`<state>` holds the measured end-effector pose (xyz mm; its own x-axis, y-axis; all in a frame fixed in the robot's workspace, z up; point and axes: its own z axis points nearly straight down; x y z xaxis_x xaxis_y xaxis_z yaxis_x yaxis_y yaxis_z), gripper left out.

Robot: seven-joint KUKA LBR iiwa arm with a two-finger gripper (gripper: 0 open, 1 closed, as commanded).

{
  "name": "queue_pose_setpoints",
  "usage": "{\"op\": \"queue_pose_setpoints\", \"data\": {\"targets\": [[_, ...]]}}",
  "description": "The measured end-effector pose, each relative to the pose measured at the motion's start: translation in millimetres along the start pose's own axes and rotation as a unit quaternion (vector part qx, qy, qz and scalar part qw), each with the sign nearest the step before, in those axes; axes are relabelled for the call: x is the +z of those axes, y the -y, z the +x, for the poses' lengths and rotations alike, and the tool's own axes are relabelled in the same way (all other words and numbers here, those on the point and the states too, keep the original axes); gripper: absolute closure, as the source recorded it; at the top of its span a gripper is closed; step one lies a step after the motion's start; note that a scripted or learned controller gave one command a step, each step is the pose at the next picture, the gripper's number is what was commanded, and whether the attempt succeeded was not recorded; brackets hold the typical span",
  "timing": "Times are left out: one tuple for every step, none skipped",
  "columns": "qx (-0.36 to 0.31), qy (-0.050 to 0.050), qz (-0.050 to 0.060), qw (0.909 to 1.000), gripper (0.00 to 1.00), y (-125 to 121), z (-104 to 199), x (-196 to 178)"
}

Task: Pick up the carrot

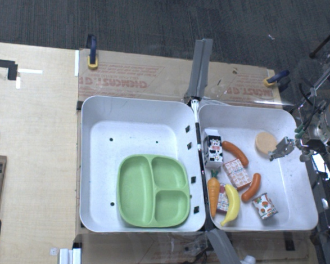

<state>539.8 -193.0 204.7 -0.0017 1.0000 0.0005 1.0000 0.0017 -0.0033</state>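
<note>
The carrot (pixel 212 195) lies in the right bin (pixel 294 222) against its left wall, tip toward the near edge, with a banana (pixel 231 205) just beside it on the right and a small black-and-white carton (pixel 213 149) beyond its leafy end; the gripper (pixel 281 149) sits well apart from it, at the bin's far right side, close to a round tan disc (pixel 265 142); whether its tips are spread or pressed together cannot be told, and nothing shows between them; two sausages (pixel 235 152) lie between gripper and carrot; the left bin (pixel 96 152) holds a green divided plate (pixel 153 191).
</note>
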Motion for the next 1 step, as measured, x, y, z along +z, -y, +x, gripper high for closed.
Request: {"op": "queue_pose_setpoints", "data": {"targets": [[-0.036, 0.000, 0.000, 0.9993, 0.00, 22.4, 44.4, 4.5]]}}
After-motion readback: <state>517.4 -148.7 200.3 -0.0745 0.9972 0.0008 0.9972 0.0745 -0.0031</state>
